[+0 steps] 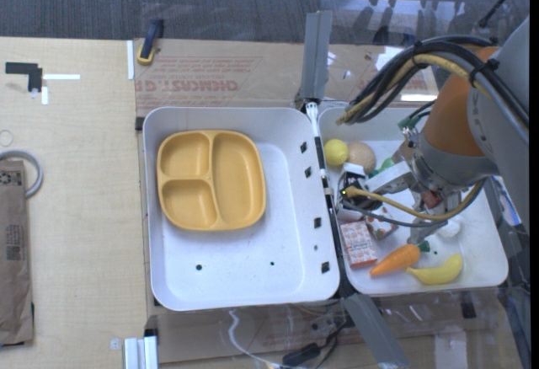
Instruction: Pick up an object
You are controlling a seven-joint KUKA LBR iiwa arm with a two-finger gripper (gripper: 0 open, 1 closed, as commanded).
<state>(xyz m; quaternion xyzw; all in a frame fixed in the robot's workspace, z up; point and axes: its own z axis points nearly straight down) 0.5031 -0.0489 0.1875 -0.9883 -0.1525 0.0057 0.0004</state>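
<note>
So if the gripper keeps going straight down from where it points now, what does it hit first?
Probably the clutter under the gripper in the right bin, near the red packet. The wrist hides the exact spot, so depth is uncertain.

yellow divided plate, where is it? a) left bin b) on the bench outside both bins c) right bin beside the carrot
a: the yellow divided plate lies on the floor of the left bin, while the carrot lies in the right bin.

Arm reaching in from right, wrist down.
</note>
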